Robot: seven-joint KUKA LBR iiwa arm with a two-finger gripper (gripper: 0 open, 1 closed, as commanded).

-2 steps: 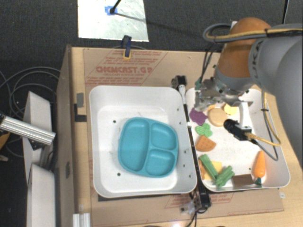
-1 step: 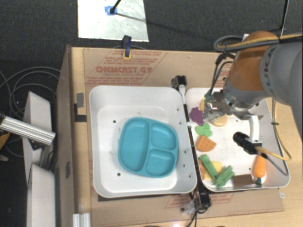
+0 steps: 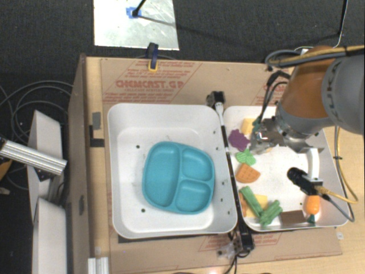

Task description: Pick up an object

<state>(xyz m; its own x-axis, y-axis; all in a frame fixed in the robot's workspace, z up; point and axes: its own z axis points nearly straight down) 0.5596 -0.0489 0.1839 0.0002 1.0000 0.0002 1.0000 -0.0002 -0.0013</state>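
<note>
A cluster of toy food pieces lies in the right bin, with my fingers poised low over its upper left corner. From this slanted overhead angle I cannot tell how far apart they stand, and nothing is visible between them. Just to their left sits a lumpy purple piece, with a pale yellow wedge above it. A small, frilly green piece lies directly below, close to the metal tips. Farther down rests a rounded orange slice with a ribbed face. Below that, green sticks lie crossed around a smooth yellow block at the bin's lower edge. A flat brown slab lies along the same edge, and a glossy orange piece sits near the lower right corner. My grey arm, banded in orange, comes in from the right over the bin's upper half. The left bin, shallow white plastic with rounded corners, holds a smooth teal tray moulded into three compartments and turned at a slight angle. Both bins stand side by side, rims touching, on a tabletop covered in brown cardboard printed with red lettering.
</note>
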